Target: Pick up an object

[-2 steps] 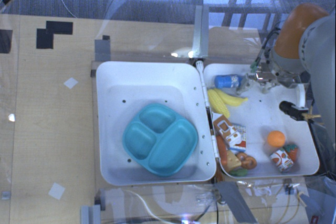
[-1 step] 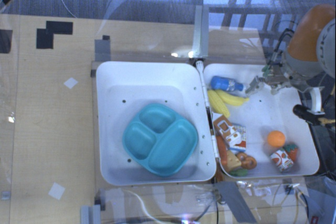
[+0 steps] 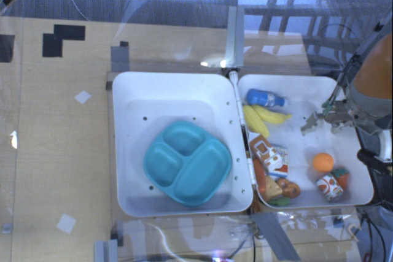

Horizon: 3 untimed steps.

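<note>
Fingers (image 3: 310, 124) of the robot arm (image 3: 374, 86) hang spread, apparently holding nothing, above the right bin (image 3: 362, 196), where an orange ball (image 3: 323, 162), bananas (image 3: 261, 118) and blue bottle (image 3: 265, 98) lie. A teal plate (image 3: 187, 162) sits in the left bin (image 3: 132, 101).

We are seeing an orange ball (image 3: 323, 162) lying just below the pincer (image 3: 323, 119). A small can (image 3: 330, 186) is lying tilted farther below it.
</note>
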Motion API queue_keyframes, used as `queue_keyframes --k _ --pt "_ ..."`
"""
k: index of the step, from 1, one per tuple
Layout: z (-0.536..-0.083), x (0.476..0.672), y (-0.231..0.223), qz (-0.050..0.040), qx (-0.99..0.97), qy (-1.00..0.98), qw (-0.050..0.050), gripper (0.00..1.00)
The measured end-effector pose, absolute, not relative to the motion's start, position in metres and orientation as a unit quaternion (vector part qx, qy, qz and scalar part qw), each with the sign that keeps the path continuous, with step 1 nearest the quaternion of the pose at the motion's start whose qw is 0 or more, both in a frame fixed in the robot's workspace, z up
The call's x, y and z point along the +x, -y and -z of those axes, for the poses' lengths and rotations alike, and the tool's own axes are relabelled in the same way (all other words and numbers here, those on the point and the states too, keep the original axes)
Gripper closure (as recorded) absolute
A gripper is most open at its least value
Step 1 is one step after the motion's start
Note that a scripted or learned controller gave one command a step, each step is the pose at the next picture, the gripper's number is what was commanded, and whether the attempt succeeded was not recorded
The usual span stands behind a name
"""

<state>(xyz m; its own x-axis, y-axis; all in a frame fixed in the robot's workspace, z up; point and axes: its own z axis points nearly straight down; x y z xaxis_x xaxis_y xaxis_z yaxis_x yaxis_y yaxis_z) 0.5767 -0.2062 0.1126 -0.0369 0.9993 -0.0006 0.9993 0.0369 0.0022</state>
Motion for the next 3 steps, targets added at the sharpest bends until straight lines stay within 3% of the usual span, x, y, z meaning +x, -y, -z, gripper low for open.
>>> queue_keyframes --k 1,2,3 --pt "-0.0889 0.4922 0.1971 -0.0031 0.617 -0.787 0.008 0.00" --pt "-0.0985 0.4952 0.1974 -0.0044 0.618 -0.786 0.010 1.00" --pt "-0.0929 0.4947 0.2065 -0.0046 0.592 -0.806 0.010 1.00"
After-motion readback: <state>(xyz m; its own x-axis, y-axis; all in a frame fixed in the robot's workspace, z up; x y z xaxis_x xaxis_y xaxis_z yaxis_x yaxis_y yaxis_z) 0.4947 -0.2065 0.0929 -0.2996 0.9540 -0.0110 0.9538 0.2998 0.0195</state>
